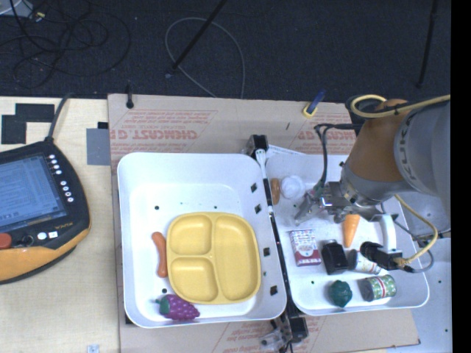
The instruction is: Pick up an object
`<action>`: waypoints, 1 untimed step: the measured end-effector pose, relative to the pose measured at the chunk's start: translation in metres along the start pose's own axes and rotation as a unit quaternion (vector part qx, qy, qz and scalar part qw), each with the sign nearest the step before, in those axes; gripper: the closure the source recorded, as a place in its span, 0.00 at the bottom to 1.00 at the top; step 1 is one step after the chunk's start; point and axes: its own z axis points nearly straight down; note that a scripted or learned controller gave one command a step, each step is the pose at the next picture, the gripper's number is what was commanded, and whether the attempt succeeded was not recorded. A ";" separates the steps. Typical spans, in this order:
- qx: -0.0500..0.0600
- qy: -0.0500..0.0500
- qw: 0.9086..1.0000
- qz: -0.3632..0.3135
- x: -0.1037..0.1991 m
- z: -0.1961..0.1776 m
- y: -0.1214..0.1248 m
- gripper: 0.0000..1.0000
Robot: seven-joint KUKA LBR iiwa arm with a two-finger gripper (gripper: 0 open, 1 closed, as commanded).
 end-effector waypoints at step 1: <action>0.001 0.000 1.000 0.001 -0.054 0.014 -0.057 0.00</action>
